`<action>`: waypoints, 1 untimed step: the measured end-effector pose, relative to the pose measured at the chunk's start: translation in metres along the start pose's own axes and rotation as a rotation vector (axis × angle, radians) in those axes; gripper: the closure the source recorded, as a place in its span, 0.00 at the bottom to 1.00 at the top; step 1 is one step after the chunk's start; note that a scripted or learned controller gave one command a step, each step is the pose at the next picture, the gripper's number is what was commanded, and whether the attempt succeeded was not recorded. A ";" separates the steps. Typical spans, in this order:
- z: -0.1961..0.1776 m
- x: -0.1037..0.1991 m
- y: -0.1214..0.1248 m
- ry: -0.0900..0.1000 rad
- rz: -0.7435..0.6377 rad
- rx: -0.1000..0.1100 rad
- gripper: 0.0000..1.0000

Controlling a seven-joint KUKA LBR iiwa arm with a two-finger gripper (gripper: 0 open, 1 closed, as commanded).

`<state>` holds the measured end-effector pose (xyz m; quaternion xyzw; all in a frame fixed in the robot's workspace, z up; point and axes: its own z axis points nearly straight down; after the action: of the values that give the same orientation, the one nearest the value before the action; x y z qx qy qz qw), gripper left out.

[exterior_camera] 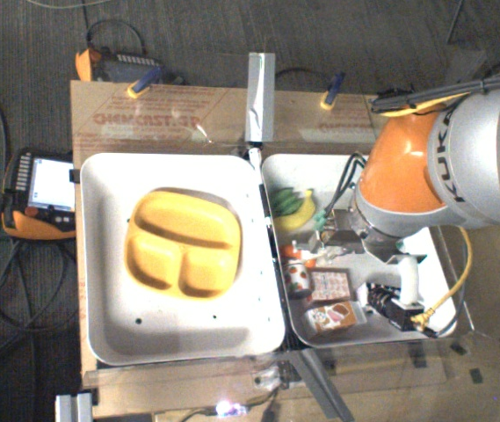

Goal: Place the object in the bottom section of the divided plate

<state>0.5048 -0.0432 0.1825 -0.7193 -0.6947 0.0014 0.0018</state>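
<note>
Plainly, nothing is being seen in the pincer (348, 229), whose opening cannot be told under the wrist. The divided plate (183, 241) is lying in the left bin (100, 323); among the right bin's (447, 262) crowded packets (330, 299), the wrong object could be taken.

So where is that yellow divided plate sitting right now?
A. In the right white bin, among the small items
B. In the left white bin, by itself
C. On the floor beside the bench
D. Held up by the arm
B: the yellow divided plate lies flat in the left white bin, while the small items and the grey-and-orange arm are over the right white bin.
</note>
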 end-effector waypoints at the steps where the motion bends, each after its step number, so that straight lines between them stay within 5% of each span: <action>1: 0.000 0.055 -0.024 0.000 0.346 0.001 1.00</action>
<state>0.4829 0.0128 0.1822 -0.8282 -0.5604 0.0022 0.0019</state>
